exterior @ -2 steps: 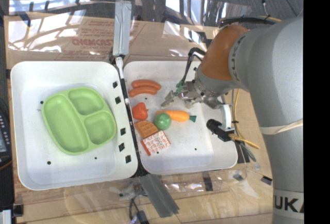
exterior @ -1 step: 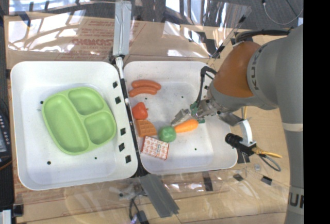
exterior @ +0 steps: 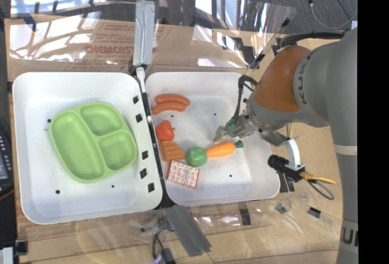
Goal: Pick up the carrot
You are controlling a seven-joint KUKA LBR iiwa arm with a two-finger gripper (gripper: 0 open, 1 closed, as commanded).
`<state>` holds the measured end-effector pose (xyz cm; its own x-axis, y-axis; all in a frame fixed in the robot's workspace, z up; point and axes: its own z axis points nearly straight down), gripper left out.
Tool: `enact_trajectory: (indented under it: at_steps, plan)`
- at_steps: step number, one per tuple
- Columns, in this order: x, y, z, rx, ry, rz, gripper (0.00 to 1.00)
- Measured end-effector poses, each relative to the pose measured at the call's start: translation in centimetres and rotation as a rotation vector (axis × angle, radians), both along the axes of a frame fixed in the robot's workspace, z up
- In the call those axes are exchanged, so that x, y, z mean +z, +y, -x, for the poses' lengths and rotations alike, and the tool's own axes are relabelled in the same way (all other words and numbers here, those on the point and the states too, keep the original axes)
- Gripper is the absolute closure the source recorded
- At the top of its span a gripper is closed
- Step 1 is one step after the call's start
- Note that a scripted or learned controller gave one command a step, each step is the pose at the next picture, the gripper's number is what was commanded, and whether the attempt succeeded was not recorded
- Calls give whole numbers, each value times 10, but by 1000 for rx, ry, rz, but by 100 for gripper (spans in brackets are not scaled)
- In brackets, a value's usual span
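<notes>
Jaws [exterior: 226, 131] just above the carrot [exterior: 221, 149], their spread seemingly narrow, hard to tell.

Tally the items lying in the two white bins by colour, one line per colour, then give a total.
Green: 2, divided plate and round green item
Orange: 3, carrot, sausages, waffle-like piece
Red: 1, red piece
Red-and-white: 1, packet
Total: 7

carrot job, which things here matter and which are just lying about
For the job:
carrot
pincer

Lying about:
sausages
red pepper
waffle
green ball
patterned packet
green divided plate
</notes>
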<state>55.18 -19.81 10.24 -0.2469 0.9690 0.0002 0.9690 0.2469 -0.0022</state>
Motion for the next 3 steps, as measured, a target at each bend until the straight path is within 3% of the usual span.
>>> enact_trajectory:
  at_steps: [1,2,3]
  plan:
    - [16,-3,-28,214,-2,0,100]
    - [16,-3,-28,213,-2,0,0]
    - [-9,-10,11,241,-4,0,0]
